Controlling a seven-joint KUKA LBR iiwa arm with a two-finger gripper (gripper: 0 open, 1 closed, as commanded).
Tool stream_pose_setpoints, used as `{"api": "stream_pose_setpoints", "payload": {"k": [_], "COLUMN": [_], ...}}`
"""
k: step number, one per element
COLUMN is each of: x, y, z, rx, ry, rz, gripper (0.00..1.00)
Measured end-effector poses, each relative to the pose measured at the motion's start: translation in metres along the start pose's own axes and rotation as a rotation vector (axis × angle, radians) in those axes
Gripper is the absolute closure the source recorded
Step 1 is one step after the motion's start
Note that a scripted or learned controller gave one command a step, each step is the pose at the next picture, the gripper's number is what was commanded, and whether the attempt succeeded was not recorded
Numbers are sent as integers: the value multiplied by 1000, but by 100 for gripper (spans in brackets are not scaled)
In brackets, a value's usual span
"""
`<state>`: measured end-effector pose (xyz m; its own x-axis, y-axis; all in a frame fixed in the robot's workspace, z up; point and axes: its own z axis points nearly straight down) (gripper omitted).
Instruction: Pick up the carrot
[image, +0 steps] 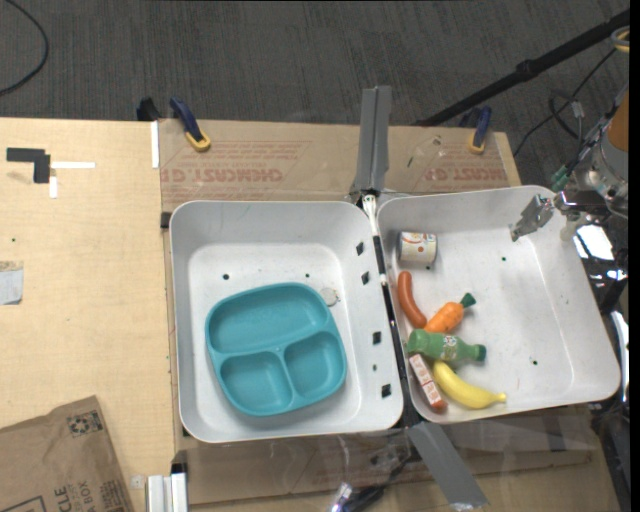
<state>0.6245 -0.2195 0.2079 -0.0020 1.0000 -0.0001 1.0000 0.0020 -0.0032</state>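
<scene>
glossy plastic carrot (445, 317), matt bin (560, 375)

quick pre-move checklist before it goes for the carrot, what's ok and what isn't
1. Target in view: the small orange toy carrot with a green top lies in the right white bin, uncovered: ok.
2. Room around it: the red toy sausage lies just left of it and the green toy bottle just below, both close or touching: not ok.
3. Pincer position: near the bin's upper right rim, well apart from the carrot: not ok yet.
4. Pincer free of load: nothing seen in it: ok.
5. Finger opening: cannot tell.
6. Path from the pincer to the carrot: bare bin floor: ok.
</scene>
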Motion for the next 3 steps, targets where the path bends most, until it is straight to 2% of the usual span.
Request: {"api": "stream_pose_setpoints", "payload": {"k": [1,2,3], "x": [2,56,87], "y": [-54,-31,-29], "z": [8,91,102], "rx": [-7,-27,-33], "ry": [4,4,-2], "rz": [335,691,544], "gripper": [0,0,0]}}
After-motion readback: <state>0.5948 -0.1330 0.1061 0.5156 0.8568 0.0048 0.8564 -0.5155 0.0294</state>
